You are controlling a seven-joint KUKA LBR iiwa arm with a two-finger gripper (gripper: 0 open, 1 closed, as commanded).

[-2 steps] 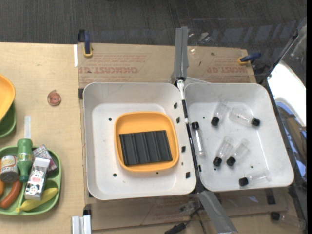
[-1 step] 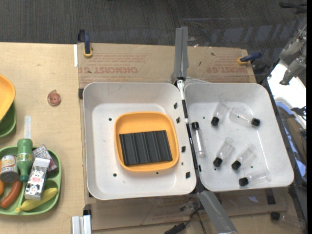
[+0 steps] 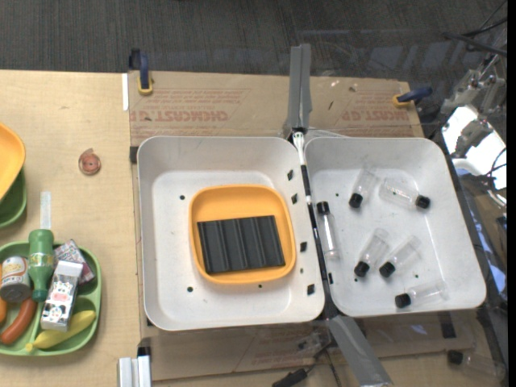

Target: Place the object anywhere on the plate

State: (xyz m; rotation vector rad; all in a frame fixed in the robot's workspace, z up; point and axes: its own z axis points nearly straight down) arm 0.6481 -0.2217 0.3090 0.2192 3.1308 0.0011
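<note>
An orange plate (image 3: pixel 242 198) with rounded corners sits in the middle of the left white bin (image 3: pixel 161 216). A black ribbed rectangular object (image 3: pixel 242 244) lies flat on the plate and covers most of its centre. In the right white bin (image 3: pixel 451 216), several clear vials with black caps lie scattered, among them one near the back (image 3: pixel 361 190), one in the middle (image 3: pixel 372 251) and one at the front (image 3: pixel 419 295). Another vial (image 3: pixel 326 228) lies along that bin's left wall.
Both bins rest on brown cardboard (image 3: pixel 218 107) held by clamps (image 3: pixel 143 77). On the wooden bench to the left are a green tray of toy food (image 3: pixel 48 297), a yellow bowl (image 3: pixel 8 164) and a small pink disc (image 3: pixel 89 162). Grey and white hardware (image 3: pixel 476 127) stands at the right edge.
</note>
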